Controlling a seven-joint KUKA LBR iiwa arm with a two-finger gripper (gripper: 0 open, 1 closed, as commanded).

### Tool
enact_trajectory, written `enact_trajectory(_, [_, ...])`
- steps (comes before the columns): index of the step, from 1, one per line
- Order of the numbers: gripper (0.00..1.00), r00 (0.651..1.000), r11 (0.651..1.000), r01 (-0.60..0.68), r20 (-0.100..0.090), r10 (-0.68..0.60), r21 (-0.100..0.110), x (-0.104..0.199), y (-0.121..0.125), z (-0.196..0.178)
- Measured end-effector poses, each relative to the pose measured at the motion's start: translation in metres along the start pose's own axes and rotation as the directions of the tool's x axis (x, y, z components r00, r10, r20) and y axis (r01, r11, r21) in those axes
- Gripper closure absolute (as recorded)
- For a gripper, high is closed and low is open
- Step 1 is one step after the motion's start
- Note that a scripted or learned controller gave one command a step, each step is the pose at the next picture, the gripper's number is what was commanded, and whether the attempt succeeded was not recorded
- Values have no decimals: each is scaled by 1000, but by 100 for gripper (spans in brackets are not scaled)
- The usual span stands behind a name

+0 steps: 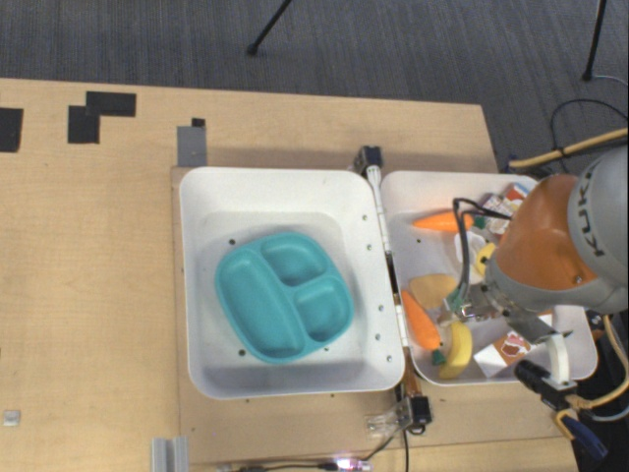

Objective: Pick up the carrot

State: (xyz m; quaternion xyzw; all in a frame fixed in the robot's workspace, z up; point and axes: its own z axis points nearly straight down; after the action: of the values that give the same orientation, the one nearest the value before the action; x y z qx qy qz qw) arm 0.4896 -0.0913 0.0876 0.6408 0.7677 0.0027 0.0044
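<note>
The light wooden table point(98, 293) bears two shallow white plastic bins. The left bin point(285, 190) holds a teal three-compartment plastic tray point(283, 295). Over the right bin point(432, 372) hangs the grey arm with an orange band point(545, 239), lettered "KU" at the frame edge. Its tool point(462, 308) sits low; its state I cannot tell. One smooth orange tapered carrot point(422, 323) lies along the right bin's left wall, just beside a yellow banana point(455, 350). Another orange carrot point(436, 222) lies near the far wall.
</note>
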Motion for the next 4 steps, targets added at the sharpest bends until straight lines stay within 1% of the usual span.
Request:
enact_trajectory(1, [100, 1000, 1000, 2, 0, -2, -3, 0, 2, -11])
enact_trajectory(2, [100, 1000, 1000, -14, 0, 14, 1, 3, 0, 0])
enact_trajectory(3, [0, 1000, 1000, -20, 14, 20, -4, -4, 0, -1])
enact_trajectory(4, [0, 999, 999, -43, -2, 43, 4, 29, 141, -97])
